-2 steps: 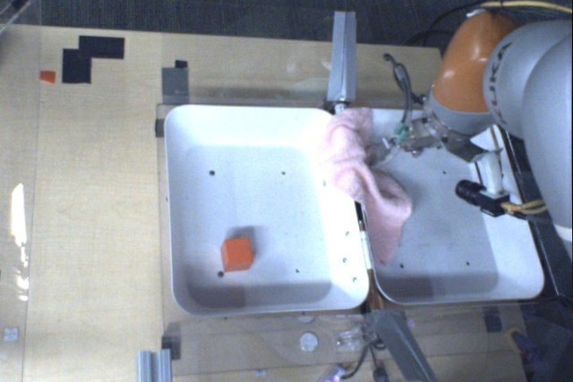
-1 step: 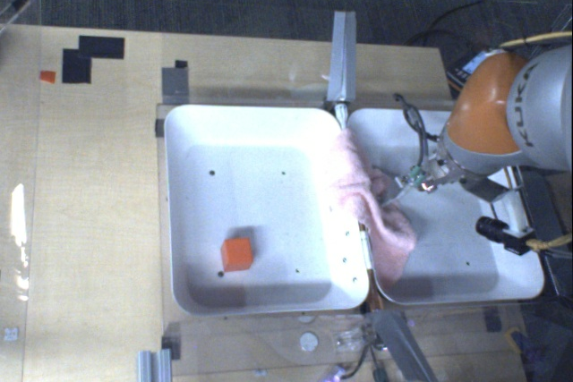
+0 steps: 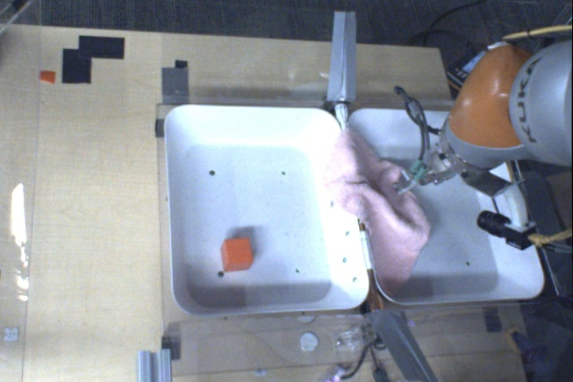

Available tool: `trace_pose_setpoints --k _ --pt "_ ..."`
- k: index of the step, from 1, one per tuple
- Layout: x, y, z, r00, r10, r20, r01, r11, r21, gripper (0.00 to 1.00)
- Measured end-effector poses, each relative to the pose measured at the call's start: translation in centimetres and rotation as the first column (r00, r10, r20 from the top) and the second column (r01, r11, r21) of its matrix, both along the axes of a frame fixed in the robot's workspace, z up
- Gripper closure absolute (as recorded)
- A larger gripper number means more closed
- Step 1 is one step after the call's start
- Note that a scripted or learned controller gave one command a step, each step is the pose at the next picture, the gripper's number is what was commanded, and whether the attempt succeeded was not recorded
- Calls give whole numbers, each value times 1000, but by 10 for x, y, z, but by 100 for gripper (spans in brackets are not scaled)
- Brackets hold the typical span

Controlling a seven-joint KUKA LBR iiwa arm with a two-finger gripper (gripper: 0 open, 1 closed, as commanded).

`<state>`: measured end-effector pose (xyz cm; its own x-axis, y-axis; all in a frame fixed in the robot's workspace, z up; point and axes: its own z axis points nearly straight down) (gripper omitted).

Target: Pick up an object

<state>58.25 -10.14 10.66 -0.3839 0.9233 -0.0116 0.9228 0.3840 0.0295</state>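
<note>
A pink cloth (image 3: pixel 380 206) lies draped over the divider between the two white bins, most of it in the right bin (image 3: pixel 474 273). My gripper (image 3: pixel 408 182) is at the cloth's upper right edge, its fingertips pinched on a raised fold there. The cloth rises in a ridge toward the gripper. An orange cube (image 3: pixel 237 254) rests on the floor of the left bin (image 3: pixel 192 192), near its front left, far from the gripper.
The grey arm with its orange band (image 3: pixel 488 112) reaches in over the right bin's far right side. A grey metal post (image 3: pixel 342 58) stands behind the divider. Black and orange markers (image 3: pixel 85 58) sit on the bench at the far left.
</note>
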Motion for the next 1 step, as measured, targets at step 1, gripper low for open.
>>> trace_pose_setpoints --k 1 --pt "0 0 0 1000 0 0 0 1000 0 0"
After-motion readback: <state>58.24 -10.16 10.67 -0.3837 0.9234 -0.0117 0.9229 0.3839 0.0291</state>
